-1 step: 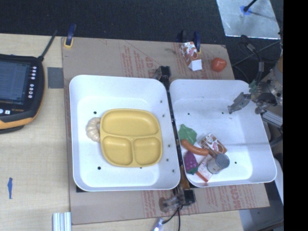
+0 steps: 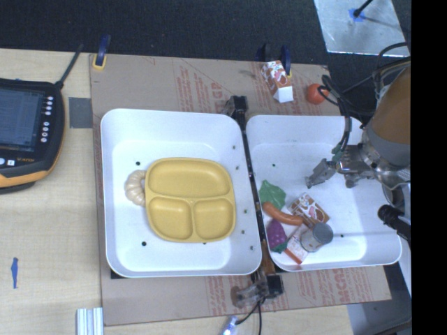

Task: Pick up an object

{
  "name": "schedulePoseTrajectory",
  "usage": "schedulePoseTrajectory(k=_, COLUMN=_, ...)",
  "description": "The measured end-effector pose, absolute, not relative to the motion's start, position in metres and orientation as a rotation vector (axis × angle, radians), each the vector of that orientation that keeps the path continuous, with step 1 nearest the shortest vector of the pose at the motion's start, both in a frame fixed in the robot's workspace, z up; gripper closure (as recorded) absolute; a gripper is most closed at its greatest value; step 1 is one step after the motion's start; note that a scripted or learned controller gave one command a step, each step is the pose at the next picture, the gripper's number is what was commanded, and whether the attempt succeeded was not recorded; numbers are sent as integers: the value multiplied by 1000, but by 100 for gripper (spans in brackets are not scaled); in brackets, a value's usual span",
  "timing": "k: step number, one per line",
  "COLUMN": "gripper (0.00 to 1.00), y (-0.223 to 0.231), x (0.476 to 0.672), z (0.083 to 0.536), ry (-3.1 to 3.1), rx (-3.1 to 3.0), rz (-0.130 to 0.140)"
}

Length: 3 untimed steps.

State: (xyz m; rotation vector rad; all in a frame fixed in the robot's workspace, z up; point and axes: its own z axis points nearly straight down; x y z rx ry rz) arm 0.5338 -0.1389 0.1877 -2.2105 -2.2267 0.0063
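Objects lie heaped at the right bin's (image 2: 363,255) near-left corner: a green piece (image 2: 272,193), an orange carrot-like stick (image 2: 282,216), a purple piece (image 2: 277,236), a printed packet (image 2: 308,207) and a grey can (image 2: 320,235); the gripper (image 2: 320,176) hangs above and right of them, apart, fingers spread, pinching nothing; a yellow divided plate (image 2: 189,199) fills the left bin (image 2: 112,187)

A grey arm (image 2: 388,142) is being seen at the right of the scene, its rounded body topped by an orange band (image 2: 395,102). Dark cables (image 2: 349,93) are being carried along its far side, with a thin one hanging down beside the wrist. At its left end a gripper (image 2: 316,178) of grey metal is being shown, with dark fittings around its base.
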Motion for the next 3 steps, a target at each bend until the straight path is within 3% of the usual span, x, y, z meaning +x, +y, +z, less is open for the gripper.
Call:
schedulePoseTrajectory(k=1, gripper=0, y=-116, x=655, z=107, ry=-2223, rx=-2213, rz=6)
schedulePoseTrajectory(k=2, gripper=0, y=-214, x=656, z=172, ry=-2224, rx=-2220, rz=3)
schedulePoseTrajectory(k=3, gripper=0, y=-172, x=572, z=137, ry=-2223, rx=-2214, rz=7)
